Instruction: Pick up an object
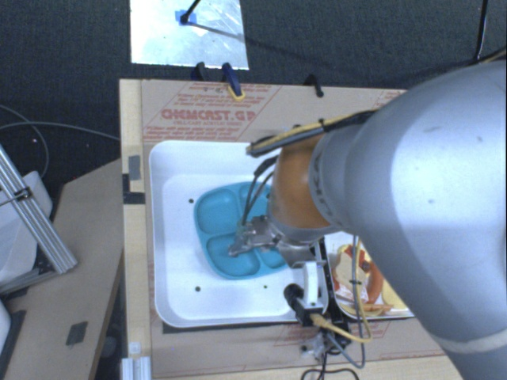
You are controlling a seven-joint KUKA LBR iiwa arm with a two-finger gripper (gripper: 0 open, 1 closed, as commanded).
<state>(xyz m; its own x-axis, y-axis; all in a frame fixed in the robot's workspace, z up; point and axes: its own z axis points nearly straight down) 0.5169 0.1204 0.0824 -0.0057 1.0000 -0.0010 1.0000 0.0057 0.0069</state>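
Arm over the blue tray

We see the gripper [252, 238] low over the blue tray [226, 232] in the left bin [170, 212], centre frame; we cannot tell its grip state.

Arm [428, 204]: was broad, smooth grey.
Band [295, 187]: was orange, above wrist.
Cables [257, 187]: were dark, with one yellow.
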